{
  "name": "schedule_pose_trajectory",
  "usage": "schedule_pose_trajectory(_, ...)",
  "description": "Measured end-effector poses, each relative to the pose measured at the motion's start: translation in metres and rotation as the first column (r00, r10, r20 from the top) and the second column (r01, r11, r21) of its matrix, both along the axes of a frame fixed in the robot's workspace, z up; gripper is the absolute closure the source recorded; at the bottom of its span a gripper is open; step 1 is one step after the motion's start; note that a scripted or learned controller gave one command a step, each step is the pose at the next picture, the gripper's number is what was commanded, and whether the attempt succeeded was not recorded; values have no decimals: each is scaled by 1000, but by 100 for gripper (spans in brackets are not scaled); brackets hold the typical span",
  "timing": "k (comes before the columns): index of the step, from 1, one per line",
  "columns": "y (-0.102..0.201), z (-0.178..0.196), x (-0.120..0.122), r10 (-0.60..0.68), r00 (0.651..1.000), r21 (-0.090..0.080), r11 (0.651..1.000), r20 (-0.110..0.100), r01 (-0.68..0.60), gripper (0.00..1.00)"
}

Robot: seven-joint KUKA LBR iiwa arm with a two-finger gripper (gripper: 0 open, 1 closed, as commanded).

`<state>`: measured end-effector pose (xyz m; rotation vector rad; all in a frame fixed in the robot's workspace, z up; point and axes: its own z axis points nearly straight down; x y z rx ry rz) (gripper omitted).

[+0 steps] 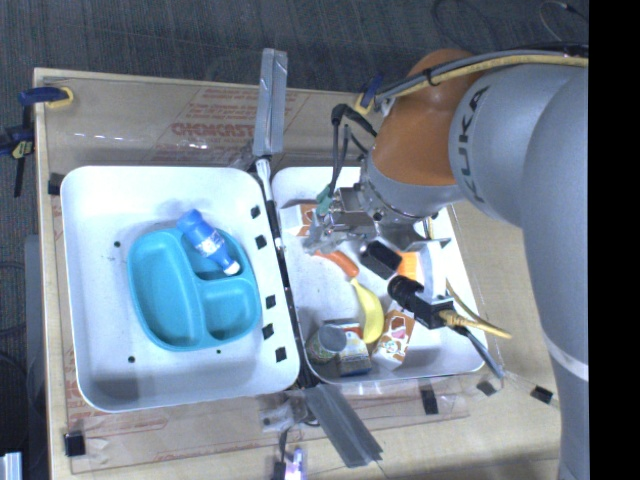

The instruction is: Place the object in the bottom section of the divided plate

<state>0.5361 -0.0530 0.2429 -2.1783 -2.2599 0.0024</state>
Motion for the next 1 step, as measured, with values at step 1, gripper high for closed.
schedule_pose_trajectory(1, -43, -118, 120, -122, 993, -2, 993, 0, 122, 100)
